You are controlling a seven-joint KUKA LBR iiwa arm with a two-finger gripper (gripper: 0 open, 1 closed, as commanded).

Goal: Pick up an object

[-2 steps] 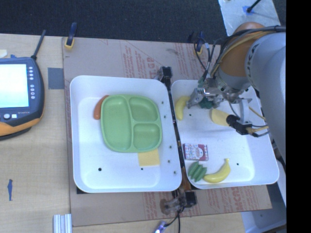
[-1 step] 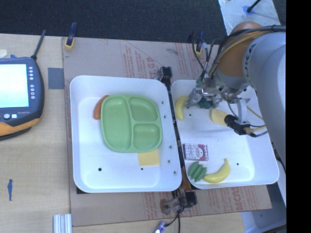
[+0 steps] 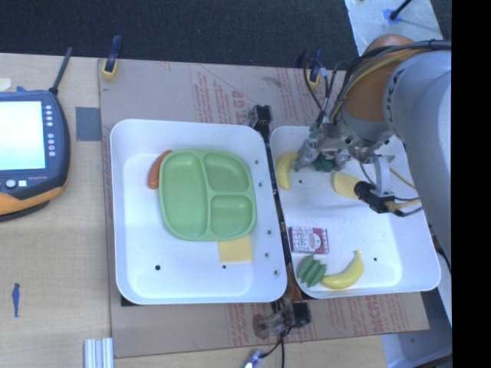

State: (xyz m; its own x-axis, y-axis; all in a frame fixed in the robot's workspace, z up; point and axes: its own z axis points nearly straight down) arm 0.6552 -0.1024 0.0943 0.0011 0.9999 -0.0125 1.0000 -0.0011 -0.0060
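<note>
Robot arm's gripper point(image 3: 316, 158) hangs low over the far end of the right bin point(image 3: 406, 282).
Whether it is apart or together cannot be told. A yellow piece point(image 3: 283, 171) lies just beside it; a small carton point(image 3: 308, 240), green pods point(image 3: 311, 270) and banana point(image 3: 345, 273) sit nearer. A green tray point(image 3: 207, 194) fills the left bin point(image 3: 138, 274).

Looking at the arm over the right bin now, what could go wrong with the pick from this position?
1. The gripper is close to the bin's far-left corner beside a yellow piece lying against the right bin wall; the wall may block a clean grasp.
2. Another yellow piece lies close by, so the arm might knock it.
3. Cables hang low from the wrist and could drag across the bin's contents.
</note>
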